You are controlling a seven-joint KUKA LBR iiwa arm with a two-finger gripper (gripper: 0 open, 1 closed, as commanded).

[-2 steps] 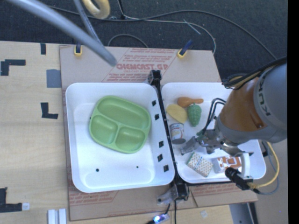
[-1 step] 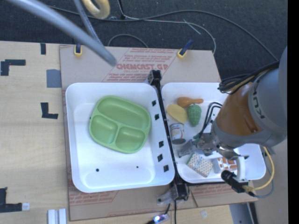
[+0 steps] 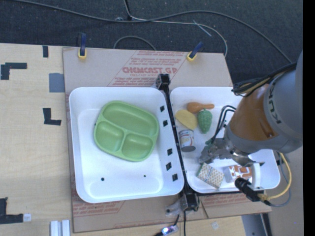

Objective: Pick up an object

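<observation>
A patterned packet (image 3: 210,175) lies just below the claw (image 3: 209,154); a small can (image 3: 186,139) sits left of it. Claw state cannot be determined. Recommend descending squarely over the packet before closing.

Left bin (image 3: 78,132): we log one green divided plate (image 3: 127,131). Right bin (image 3: 273,181): carrot (image 3: 199,106), yellow piece (image 3: 186,119), green piece (image 3: 204,121), small can (image 3: 186,139), patterned packet (image 3: 210,175). The gripper (image 3: 210,154) hangs just above the packet.
</observation>
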